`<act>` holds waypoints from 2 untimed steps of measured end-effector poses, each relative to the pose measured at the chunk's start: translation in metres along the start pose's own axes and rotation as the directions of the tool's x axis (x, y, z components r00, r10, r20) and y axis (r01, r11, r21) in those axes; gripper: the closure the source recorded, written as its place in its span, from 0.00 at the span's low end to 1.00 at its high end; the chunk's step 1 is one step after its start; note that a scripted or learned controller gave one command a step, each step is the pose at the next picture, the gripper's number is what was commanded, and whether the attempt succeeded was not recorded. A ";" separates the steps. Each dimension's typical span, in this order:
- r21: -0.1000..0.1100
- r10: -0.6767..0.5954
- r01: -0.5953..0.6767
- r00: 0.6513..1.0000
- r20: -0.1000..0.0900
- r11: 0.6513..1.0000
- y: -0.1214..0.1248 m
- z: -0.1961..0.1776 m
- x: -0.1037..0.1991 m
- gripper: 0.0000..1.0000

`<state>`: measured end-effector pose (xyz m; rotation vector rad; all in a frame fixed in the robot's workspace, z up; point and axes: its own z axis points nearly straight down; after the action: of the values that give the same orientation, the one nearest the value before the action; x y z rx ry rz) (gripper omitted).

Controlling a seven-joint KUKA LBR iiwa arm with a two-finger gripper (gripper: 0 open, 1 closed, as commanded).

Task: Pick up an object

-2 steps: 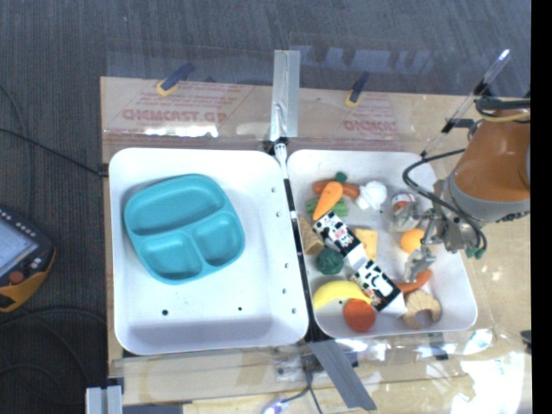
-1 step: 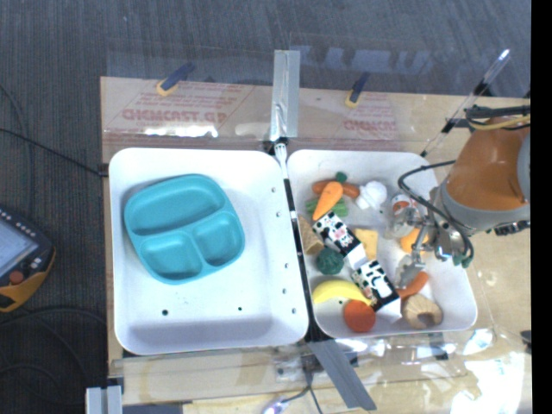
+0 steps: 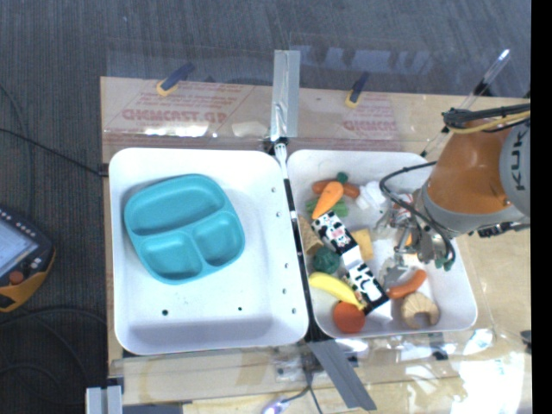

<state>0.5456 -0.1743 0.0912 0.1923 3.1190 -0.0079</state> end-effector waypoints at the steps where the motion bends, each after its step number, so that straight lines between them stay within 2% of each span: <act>1: -0.001 -0.113 0.113 0.994 -0.001 0.994 0.033 0.002 -0.070 0.00; 2: 0.003 -0.261 0.262 0.965 -0.022 0.965 0.066 -0.001 -0.103 0.00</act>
<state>0.6563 -0.1215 0.0933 -0.2222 3.1393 -0.0178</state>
